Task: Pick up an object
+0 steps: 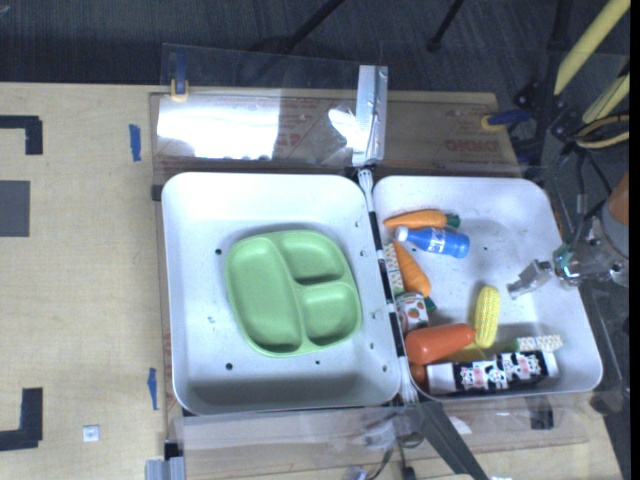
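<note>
Right bin [520, 200]: gripper [527, 278], seemingly empty.

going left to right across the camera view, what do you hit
green tray → blue bottle → corn → gripper

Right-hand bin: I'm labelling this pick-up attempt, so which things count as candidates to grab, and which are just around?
Candidates:
- yellow corn cob
- blue plastic bottle
- two orange carrots
- red-orange sausage
- black-and-white patterned box

Just around:
- green divided plastic tray
- clear plastic sheet
</note>
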Robot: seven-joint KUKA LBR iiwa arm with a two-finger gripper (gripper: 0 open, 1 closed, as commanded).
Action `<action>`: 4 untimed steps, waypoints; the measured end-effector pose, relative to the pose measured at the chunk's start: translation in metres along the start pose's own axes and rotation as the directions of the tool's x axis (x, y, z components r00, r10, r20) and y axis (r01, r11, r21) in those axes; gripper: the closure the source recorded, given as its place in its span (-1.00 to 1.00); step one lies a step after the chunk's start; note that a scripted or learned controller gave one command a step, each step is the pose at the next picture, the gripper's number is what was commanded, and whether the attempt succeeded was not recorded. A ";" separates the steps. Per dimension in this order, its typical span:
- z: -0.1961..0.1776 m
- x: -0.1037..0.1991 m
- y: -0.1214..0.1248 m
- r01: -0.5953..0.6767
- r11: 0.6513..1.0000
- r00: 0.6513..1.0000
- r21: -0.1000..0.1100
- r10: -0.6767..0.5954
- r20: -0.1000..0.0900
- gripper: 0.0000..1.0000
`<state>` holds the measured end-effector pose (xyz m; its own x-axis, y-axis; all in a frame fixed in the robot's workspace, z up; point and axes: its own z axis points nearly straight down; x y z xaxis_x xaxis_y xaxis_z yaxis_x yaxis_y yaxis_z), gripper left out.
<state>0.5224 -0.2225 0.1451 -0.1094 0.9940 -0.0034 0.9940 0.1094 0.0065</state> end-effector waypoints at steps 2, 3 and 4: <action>0.058 0.015 -0.001 0.184 0.983 0.983 -0.002 -0.184 -0.014 -1.00; 0.056 0.127 -0.022 0.122 0.993 0.993 0.003 -0.122 -0.002 -1.00; 0.046 0.127 -0.021 0.119 0.993 0.993 -0.001 -0.119 0.000 1.00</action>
<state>0.4884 -0.0991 0.0983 -0.2267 0.9740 -0.0038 0.9739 0.2267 0.0072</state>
